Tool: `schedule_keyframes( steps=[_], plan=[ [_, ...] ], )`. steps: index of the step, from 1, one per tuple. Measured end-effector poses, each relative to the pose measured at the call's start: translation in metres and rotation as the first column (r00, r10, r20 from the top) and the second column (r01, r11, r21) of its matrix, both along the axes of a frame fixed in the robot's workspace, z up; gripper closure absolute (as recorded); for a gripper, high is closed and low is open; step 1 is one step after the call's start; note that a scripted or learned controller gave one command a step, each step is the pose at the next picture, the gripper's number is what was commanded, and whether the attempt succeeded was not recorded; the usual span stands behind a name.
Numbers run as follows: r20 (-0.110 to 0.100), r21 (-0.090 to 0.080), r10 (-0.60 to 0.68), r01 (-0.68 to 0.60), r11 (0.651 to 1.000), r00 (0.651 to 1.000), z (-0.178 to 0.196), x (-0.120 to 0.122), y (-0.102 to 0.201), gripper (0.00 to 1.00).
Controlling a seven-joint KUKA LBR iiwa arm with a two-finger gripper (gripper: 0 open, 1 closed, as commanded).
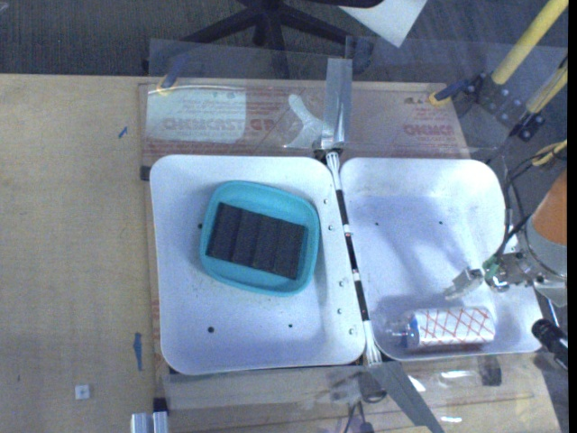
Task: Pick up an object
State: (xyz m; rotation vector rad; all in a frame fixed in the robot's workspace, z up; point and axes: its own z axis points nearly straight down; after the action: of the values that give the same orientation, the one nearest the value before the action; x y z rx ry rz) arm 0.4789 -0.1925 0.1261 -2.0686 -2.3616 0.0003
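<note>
A teal dish (219, 253) holding a dark ribbed block (256, 240) sits in the left bin (180, 332). In the right bin (424, 215), a white cylinder with a red cross-hatch pattern and a blue cap (446, 327) lies on its side against the front wall. My gripper (469, 281) reaches in from the right edge and hovers just above and behind the cylinder's right half, apart from it. The orange band of the arm (552, 213) shows at the far right.
A metal divider (347, 242) runs between the two bins. Cables and yellow tubing (532, 34) hang at the upper right. A clear plastic sheet with red print (234, 120) lies behind the bins. The wooden bench (72, 242) stretches to the left.
</note>
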Motion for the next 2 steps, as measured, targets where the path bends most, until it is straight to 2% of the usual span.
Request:
schedule_keyframes(
  steps=[1, 2],
  plan=[
    [0.0, 0.009, -0.253, 0.253, 0.967, 0.968, -0.018, 0.003, -0.024, 0.0],
    [0.002, -0.003, -0.432, 0.432, 0.902, 0.902, 0.024, 0.001, -0.025, 0.0]
  ],
)
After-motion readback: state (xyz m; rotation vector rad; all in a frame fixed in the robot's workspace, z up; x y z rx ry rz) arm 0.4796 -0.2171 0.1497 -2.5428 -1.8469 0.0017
